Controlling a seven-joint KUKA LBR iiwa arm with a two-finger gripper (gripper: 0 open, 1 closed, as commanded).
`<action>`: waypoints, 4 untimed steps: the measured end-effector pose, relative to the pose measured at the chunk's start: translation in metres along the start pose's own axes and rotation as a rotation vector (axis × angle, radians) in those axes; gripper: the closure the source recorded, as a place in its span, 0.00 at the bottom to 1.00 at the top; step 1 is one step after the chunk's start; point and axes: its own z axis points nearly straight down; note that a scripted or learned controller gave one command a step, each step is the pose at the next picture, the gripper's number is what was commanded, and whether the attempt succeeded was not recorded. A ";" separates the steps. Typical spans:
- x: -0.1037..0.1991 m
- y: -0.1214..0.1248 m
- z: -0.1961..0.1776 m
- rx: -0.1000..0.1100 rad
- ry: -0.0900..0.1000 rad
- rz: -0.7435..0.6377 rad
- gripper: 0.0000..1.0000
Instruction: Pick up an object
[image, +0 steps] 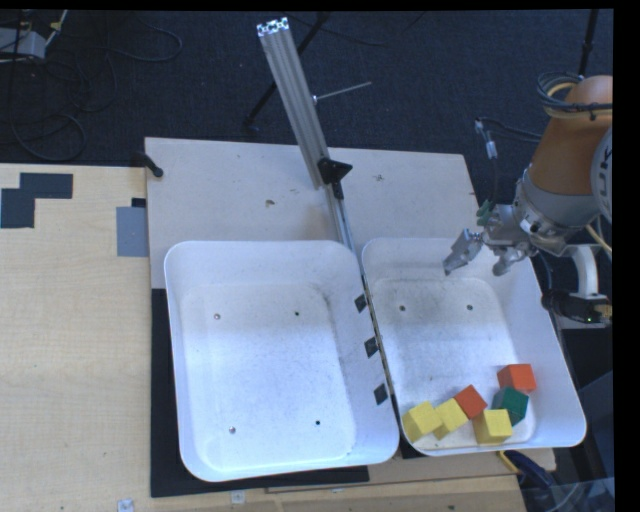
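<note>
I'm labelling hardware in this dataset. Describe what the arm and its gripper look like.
The arm is a thick rounded body with a wide orange band above a grey wrist section. Dark cables loop beside its top. The gripper is small and metallic grey, with two slim fingers and a touch of green near its base. A white part sits below the wrist.

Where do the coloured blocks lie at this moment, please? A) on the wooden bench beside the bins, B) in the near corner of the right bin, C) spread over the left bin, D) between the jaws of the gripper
B: the yellow, orange and green blocks sit bunched in the near corner of the right bin, while the gripper hangs over that bin's far edge, apart from them.
</note>
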 end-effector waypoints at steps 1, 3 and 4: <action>0.039 0.019 -0.018 -0.005 0.000 0.003 0.00; 0.056 0.029 0.063 0.005 0.004 0.003 0.00; 0.111 -0.008 0.013 -0.003 0.003 0.002 0.00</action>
